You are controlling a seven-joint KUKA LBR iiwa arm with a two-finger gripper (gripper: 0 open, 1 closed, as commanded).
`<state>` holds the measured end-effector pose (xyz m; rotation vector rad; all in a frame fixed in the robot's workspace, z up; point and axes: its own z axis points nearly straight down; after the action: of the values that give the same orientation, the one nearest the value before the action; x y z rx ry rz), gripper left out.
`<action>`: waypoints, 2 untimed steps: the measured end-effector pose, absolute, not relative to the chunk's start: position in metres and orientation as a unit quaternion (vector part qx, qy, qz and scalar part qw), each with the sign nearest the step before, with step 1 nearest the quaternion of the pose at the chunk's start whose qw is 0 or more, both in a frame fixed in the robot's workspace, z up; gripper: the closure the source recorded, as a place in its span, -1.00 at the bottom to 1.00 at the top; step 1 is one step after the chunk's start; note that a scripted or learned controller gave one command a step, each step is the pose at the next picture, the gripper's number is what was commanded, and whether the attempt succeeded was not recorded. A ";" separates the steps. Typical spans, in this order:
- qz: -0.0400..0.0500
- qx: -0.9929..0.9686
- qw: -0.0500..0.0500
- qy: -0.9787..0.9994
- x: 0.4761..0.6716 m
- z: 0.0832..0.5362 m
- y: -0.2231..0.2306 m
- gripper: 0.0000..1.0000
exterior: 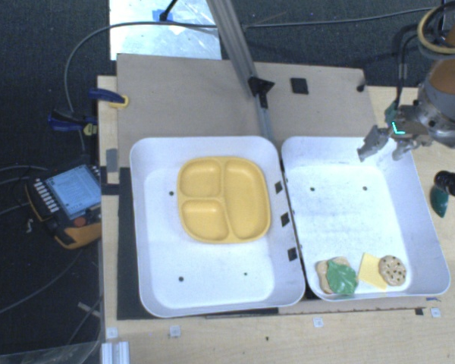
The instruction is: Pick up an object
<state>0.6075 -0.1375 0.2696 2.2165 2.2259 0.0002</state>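
Cookie (393,270) near right bin's (341,196) front edge; open, empty end effector (384,145) above.

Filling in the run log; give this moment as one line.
gripper: open, above right bin's far edge | holding: nothing | cookie, cheese, green toy: near edge

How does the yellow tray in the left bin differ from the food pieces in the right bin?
The yellow tray is one large divided piece lying mid-bin in the left bin; the food pieces are several small items clustered at the near edge of the right bin. The tray is plain yellow; the pieces are green, yellow and tan. Both lie flat, apart from the claw.
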 end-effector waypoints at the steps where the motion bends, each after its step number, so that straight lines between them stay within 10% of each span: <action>1: 0.001 0.706 0.001 0.709 0.608 0.271 -0.137 -1.00; 2: -0.001 0.706 -0.001 0.708 0.609 0.211 -0.130 -1.00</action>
<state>0.6088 -0.1300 0.2105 2.2198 2.2267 -0.0027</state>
